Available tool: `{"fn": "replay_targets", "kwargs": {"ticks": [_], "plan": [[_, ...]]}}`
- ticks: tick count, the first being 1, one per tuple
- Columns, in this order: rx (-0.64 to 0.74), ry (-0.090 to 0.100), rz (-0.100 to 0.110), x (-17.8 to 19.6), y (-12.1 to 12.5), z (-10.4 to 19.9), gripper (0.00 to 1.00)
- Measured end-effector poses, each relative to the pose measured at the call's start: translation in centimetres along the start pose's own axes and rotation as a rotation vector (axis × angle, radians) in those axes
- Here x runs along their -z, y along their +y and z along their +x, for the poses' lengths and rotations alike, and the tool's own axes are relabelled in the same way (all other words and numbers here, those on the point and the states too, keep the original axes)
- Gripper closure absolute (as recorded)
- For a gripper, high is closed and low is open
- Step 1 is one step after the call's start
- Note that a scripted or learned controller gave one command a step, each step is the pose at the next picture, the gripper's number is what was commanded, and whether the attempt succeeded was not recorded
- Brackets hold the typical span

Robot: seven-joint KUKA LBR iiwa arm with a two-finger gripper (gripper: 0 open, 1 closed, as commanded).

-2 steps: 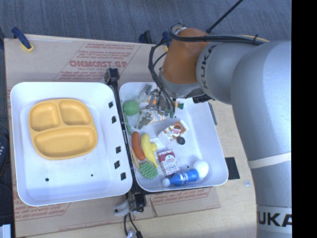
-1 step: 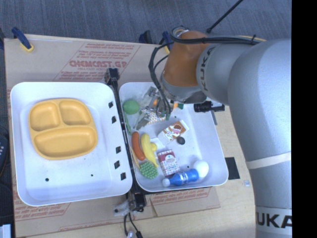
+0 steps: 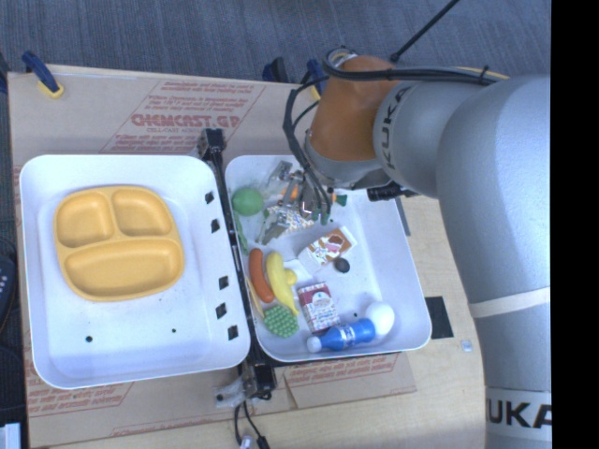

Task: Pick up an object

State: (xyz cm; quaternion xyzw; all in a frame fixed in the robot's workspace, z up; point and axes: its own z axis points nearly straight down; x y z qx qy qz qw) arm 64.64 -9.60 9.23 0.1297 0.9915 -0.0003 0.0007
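Observation:
My gripper (image 3: 285,204) hangs over the far left part of the right bin (image 3: 398,260), below the orange band of the arm. A green ball (image 3: 247,200) lies just left of it, near the bin's far left corner. Nearer the camera lie an orange sausage (image 3: 259,275), a yellow banana (image 3: 280,277), a green textured piece (image 3: 280,321), a red carton (image 3: 317,307), a blue and white bottle (image 3: 354,333) and a small red and white packet (image 3: 328,248). Nothing can be made out between the fingers.
The left bin (image 3: 37,279) holds a yellow divided plate (image 3: 118,241). A black divider with clips (image 3: 225,241) runs between the bins. The big grey arm (image 3: 487,204) covers the right side of the bench. Cardboard lies under both bins.

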Motion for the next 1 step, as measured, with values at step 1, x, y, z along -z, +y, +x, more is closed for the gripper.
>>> {"fn": "replay_targets", "kwargs": {"ticks": [1], "plan": [[-0.363, 0.004, 0.001, -0.05, -0.11, 1.66, 0.0]]}}
